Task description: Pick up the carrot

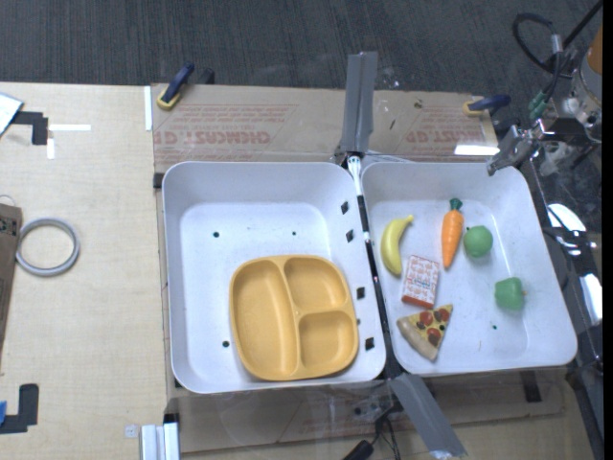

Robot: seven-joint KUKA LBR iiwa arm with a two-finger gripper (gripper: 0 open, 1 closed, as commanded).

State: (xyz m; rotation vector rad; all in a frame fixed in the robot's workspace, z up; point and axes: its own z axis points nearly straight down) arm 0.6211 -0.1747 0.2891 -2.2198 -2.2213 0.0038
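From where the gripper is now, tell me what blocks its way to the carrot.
Nothing visible does. The gripper hovers at the right bin's far right corner; the carrot lies open from above, with a green ball close beside it.

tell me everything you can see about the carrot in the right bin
The carrot is a small orange toy, plastic by its look, with a dark green stem cap at the far end. It lies flat on the floor of the right bin, lengthwise, tip toward the near side. A green ball sits right against its right side; the banana and a small box lie apart to its left.
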